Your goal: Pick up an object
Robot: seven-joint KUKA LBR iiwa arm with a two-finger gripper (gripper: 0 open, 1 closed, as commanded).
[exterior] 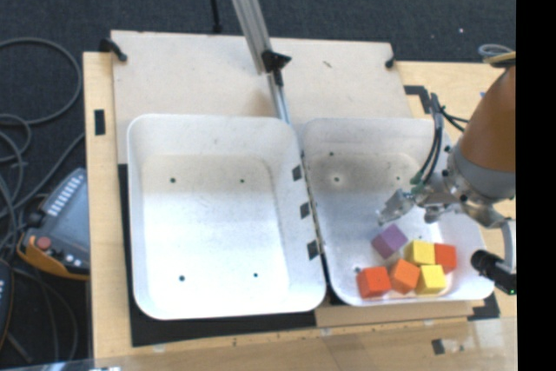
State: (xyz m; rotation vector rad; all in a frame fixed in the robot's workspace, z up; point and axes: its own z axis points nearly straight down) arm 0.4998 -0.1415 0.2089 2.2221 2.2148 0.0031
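Several small blocks lie clustered in the front right corner of the right bin [347, 143]: a purple block [390, 240], two yellow blocks [423, 253] [432, 278], a red block [446, 256] and two orange blocks [374, 281] [405, 274]. My gripper [413, 211] hangs just behind and above the purple block, reaching in from the right under the grey wrist and orange band. It stands open, with nothing between its fingers. It touches no block.
The left bin [139, 187] sits beside the right one, their rims meeting at the middle. A slanted metal pole [248, 4] rises behind the bins. Cables and a handheld pendant [56, 226] lie off the bench's left side.
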